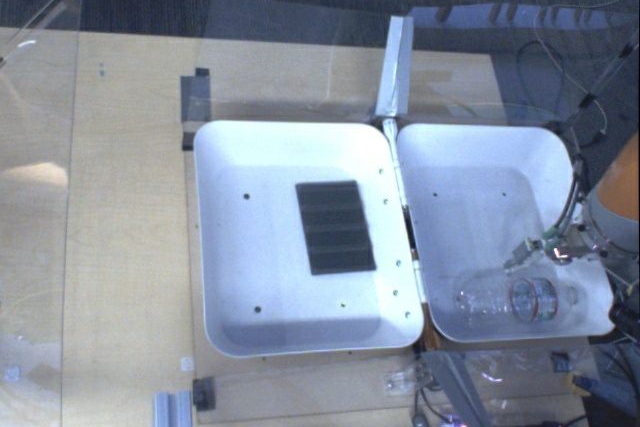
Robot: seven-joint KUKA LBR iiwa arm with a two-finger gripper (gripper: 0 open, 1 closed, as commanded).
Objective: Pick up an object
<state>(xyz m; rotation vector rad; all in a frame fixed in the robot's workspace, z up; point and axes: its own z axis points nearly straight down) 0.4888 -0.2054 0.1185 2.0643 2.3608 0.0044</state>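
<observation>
Lying in the right bin (480,160), a clear bottle (510,299) remains unlifted; the gripper (540,250) hovers just above it, so grasping is left.

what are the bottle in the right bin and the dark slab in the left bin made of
The bottle looks like thin clear plastic, glossy: the white bin floor shows through it and highlights glint on its body. The dark slab looks like matte black rubber or foam, with ribbed bands and no shine; which of the two is not clear.
</observation>
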